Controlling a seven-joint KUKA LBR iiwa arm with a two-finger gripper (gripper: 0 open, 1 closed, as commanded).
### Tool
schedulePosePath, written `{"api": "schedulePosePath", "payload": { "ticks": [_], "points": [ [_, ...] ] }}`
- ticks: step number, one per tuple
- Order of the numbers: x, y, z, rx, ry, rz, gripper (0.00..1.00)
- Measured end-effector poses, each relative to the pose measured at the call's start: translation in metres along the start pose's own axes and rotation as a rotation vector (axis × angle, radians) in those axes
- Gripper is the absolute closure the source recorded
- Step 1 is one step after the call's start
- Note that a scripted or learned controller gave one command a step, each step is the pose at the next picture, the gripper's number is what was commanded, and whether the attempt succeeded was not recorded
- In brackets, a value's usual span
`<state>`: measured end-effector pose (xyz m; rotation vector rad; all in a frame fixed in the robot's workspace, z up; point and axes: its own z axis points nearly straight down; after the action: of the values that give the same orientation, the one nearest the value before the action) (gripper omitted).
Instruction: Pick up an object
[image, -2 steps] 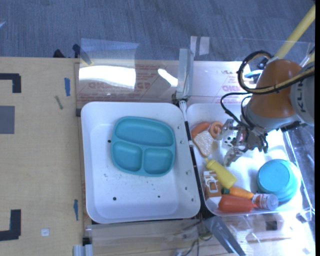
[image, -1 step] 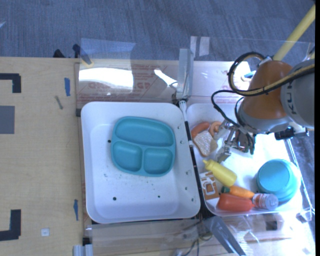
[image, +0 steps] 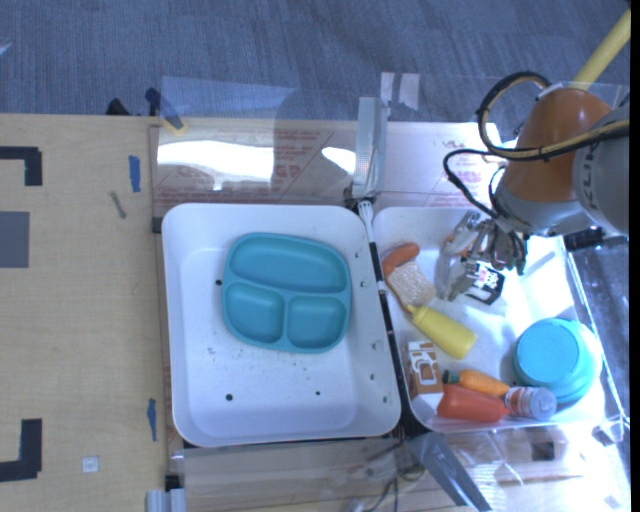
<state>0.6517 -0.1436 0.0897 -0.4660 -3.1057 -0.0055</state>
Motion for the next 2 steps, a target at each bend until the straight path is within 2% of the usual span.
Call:
{"api": "schedulePosePath", "payload": {
  "ticks": [1, 2],
  "points": [
    [0.045, -0.044, 0.000, 0.001, -0.012, 0.176, 0.00],
    [0.007, 0.002, 0.001, 0.007, -0.002, 0.296, 0.00]
  ]
}}
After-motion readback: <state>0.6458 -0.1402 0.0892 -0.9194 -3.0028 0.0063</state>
